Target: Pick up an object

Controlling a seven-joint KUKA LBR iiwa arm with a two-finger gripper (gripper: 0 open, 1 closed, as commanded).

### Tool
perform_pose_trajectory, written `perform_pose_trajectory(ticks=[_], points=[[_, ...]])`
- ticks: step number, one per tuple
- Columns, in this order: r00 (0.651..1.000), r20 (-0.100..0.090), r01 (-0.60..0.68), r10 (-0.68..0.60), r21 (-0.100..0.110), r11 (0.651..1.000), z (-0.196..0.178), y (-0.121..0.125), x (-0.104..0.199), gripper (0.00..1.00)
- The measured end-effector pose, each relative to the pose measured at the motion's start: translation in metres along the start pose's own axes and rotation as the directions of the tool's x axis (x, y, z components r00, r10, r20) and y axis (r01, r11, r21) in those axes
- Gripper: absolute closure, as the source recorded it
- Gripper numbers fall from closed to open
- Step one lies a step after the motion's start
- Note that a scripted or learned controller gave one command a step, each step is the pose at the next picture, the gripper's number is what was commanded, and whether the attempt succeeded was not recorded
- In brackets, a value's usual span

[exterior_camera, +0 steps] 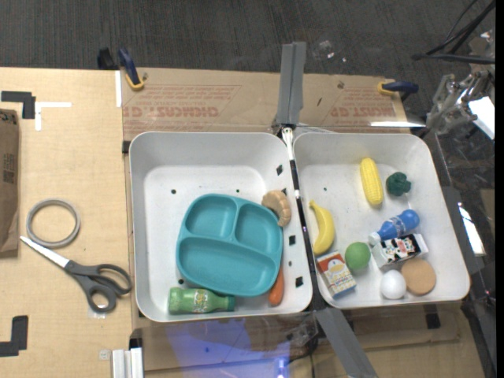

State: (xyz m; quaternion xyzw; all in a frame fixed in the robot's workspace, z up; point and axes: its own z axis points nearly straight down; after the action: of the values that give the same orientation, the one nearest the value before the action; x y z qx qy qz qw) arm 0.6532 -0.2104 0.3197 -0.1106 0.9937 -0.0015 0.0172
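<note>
Nothing is picked yet: my gripper's state I cannot tell, so I choose the banana (322, 228) at the right bin's (441, 181) left side and must descend over it.

The carrot (276, 291) is mostly tucked under the teal tray (230, 245), and the brown bag (8, 181) gets chopped by the left edge.

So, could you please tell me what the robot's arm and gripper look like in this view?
At the upper right edge of the view, the gripper appears as a bare silvery-grey metal assembly with angular brackets and a white part on its right side. Thin black cables loop above it. Any finer markings are too small to tell.
</note>
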Motion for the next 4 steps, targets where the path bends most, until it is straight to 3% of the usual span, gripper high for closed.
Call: perform_pose_trajectory(ticks=[1, 2, 3, 4], points=[[0.964, -0.027, 0.264, -0.264, -0.015, 0.964, 0.034, -0.006, 0.024, 1.0], [0.964, -0.027, 0.264, -0.264, -0.015, 0.964, 0.034, -0.006, 0.024, 0.0], [0.956, -0.025, 0.292, -0.293, -0.015, 0.956, 0.19, 0.01, 0.028, 0.0], [0.98, -0.024, 0.199, -0.199, -0.01, 0.98, 0.223, 0.038, 0.058, 0.0]])
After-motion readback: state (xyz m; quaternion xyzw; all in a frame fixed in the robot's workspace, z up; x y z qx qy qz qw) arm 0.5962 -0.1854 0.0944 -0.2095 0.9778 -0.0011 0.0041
